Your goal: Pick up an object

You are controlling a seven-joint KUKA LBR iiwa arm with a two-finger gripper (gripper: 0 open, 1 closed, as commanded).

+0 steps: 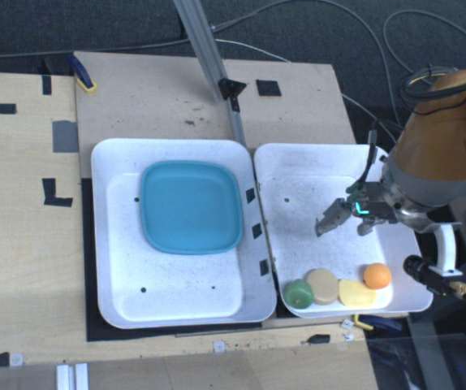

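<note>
My gripper (347,224) hangs over the middle of the right bin (298,177), its two dark fingers spread apart with nothing between them. Along that bin's front edge lie a green round object (299,293), a beige disc (323,284), a yellow piece (356,293) and an orange ball (377,276). They sit side by side, touching or nearly so. The gripper is above and behind them, clear of all of them.
The left bin (111,242) holds a blue square plate (191,206). A grey metal pole (209,47) slants down to the gap between the bins. Cables (363,31) run across the dark floor behind the bench.
</note>
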